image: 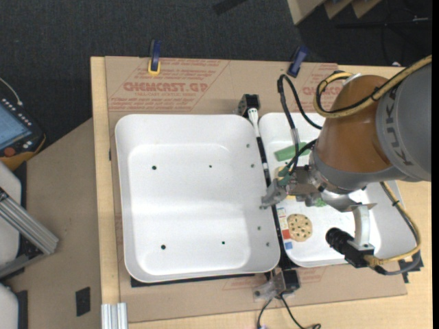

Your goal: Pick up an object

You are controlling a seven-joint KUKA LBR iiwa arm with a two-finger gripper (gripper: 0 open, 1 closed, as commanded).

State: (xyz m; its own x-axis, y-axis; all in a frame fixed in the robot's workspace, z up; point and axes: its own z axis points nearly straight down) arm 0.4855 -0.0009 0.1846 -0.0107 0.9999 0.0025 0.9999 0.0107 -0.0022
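Fingers hidden; gripper (pixel 296 184) above round speckled cookie (pixel 298 227).

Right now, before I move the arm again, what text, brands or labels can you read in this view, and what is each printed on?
"CHEMCAST G P", red print on the cardboard sheet under the bins; it reads roughly so, and its last letters are unclear.
"KUK", large letters on the grey arm, cut off at the picture's edge.
Smaller red print lines around the cardboard logo: too small to read.
Blue screen at the left edge: too blurred to read.
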